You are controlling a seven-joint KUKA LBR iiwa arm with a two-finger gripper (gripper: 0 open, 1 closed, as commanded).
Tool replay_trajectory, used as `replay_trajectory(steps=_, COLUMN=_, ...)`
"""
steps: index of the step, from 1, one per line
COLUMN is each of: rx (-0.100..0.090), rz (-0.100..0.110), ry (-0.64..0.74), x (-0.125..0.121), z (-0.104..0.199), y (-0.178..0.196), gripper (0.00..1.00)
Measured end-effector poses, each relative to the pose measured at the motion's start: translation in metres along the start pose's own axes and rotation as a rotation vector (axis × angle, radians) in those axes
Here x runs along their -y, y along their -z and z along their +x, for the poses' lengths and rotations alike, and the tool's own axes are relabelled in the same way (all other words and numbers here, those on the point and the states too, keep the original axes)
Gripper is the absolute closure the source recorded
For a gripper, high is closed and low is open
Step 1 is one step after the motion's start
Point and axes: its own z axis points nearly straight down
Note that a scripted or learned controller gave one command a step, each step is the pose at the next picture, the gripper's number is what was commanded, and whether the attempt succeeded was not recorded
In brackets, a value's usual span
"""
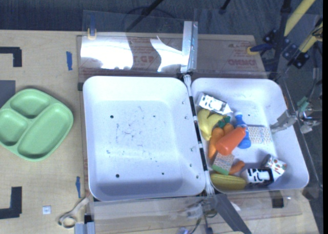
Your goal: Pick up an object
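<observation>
Wooden bench (46,187) bears two white bins (138,94); pincer (287,121) state unclear.

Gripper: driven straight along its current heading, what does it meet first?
Probably the speckled flat packet just left of the gripper, in the right bin; orange bottle beyond it. Depth unclear, it may pass above.

Two white bins (138,86), one green plate (35,123), two bananas (205,121).

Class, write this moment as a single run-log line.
stage: before pick | hand: right edge of right bin | toys: piled against its left wall | left bin: white
</observation>
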Motion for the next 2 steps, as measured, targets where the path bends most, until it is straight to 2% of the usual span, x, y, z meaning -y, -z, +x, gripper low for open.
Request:
replay_trajectory(steps=1, rx=-0.001, rz=0.0, ry=0.268, x=-0.033, z=0.016, y=-0.173, gripper=0.0)
replay_trajectory(steps=2, rx=0.002, rz=-0.007, ry=0.367, x=-0.074, z=0.02, y=-0.187, gripper=0.0)
